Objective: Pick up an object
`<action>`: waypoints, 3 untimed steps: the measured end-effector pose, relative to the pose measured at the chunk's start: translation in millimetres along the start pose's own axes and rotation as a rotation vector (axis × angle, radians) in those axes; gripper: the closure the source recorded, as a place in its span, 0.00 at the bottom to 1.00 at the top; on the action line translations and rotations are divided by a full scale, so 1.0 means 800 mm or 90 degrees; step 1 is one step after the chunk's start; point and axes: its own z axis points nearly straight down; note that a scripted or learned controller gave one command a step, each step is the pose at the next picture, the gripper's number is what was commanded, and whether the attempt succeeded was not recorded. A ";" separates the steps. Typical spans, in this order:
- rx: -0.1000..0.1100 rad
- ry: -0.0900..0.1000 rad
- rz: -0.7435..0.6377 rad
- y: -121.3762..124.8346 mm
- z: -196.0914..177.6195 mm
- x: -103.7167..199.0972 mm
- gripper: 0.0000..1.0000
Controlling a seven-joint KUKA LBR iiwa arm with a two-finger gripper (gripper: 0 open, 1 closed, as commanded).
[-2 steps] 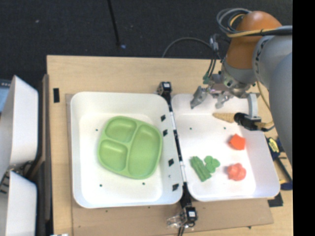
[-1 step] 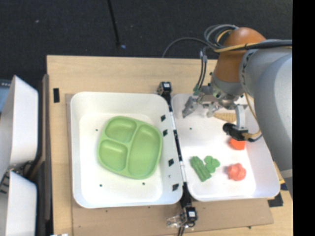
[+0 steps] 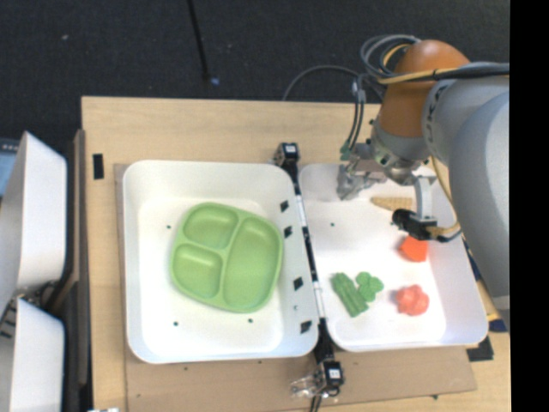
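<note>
Camera view, items listed from the gripper outward.

1. Gripper (image 3: 350, 187): low over the far left corner of the right bin (image 3: 382, 335). Whether the jaws are open or closed cannot be told, and nothing can be seen held.
2. Tan elongated piece (image 3: 388, 202): in the right bin, just beside the gripper on the side toward the arm.
3. Small orange item (image 3: 414, 248): right bin, near its right wall, at mid-depth.
4. Green ribbed piece (image 3: 355, 290) with a lobed end: right bin, near half, apart from the gripper.
5. Red lumpy item (image 3: 412, 300): right bin, near the green piece, not touching it.
6. Green sectioned plate (image 3: 227, 256), three compartments: lying flat in the middle of the left bin (image 3: 154, 320).
7. Wooden bench (image 3: 103, 127): bears both bins, side by side.
</note>
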 end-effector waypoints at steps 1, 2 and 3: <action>-0.001 0.000 0.002 0.002 -0.056 -0.006 1.00; 0.000 0.001 0.001 0.004 -0.100 -0.008 1.00; 0.001 0.002 -0.002 -0.021 -0.112 0.058 1.00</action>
